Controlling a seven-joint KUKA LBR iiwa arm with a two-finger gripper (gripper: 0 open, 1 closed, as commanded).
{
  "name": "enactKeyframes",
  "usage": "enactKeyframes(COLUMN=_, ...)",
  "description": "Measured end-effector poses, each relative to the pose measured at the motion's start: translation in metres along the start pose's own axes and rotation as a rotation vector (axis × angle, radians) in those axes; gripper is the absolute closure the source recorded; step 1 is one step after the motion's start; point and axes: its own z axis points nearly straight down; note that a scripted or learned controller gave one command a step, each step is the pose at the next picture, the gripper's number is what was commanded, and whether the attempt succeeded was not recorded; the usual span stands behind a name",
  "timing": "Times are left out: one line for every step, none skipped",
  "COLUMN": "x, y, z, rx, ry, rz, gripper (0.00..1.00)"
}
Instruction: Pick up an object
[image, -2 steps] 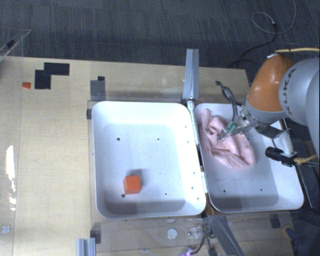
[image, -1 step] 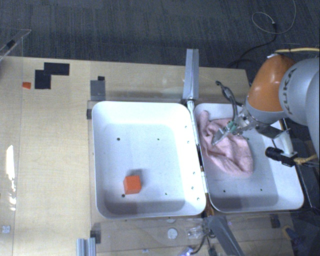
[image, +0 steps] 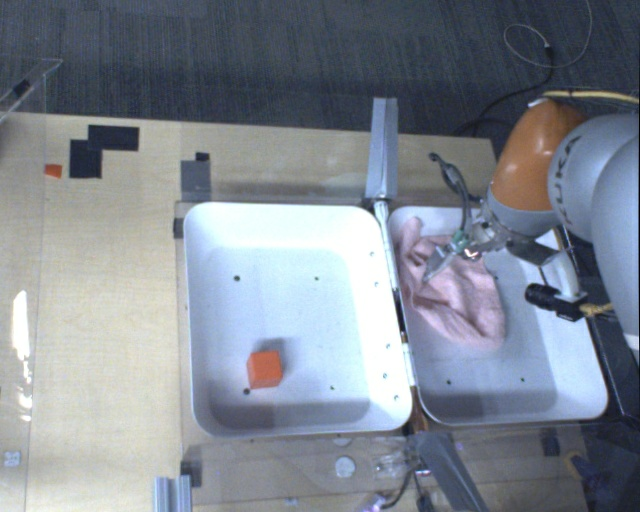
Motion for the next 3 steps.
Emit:
enactKeyframes(x=0.001, y=0.004, z=-0.014, rx=-0.009, ry=-0.004, rz=-0.006, gripper=1.00)
enactKeyframes(x=-0.039, y=0.013, z=-0.081, rx=-0.001, ry=-0.003, rz=-0.257, gripper=1.00)
enactKeyframes(x=0.030, y=0.041, z=-0.096, rx=0.003, ry=0.001, rz=-0.009, gripper=1.00)
